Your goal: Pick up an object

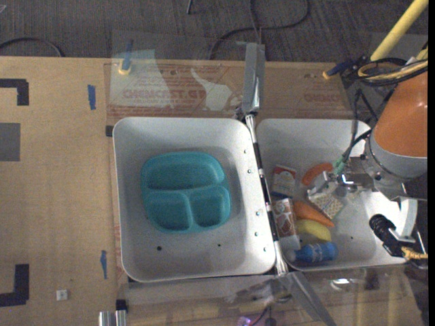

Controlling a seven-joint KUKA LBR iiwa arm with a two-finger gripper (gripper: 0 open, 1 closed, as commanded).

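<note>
We take the task's thing to be one of the small objects heaped along the left side of the right bin (360, 250): an orange carrot-shaped toy (314, 212), a yellow piece (316, 230) just below it, a blue bottle-like item (317, 252) nearest the front wall, a red-and-white packet (284, 180) further back, and a round orange piece (316, 174) beside it. The gripper (338, 180) hangs low over this heap, just beside the round orange piece and above the carrot toy; we cannot tell how it is set, since the metal parts blur together.

We judge the step in hand to be the approach or descent, with nothing visibly grasped. The next move calls for settling on one item apart from its neighbours.

In the left bin (136, 250) lies a teal divided plate (185, 190), on the table (54, 182).
</note>
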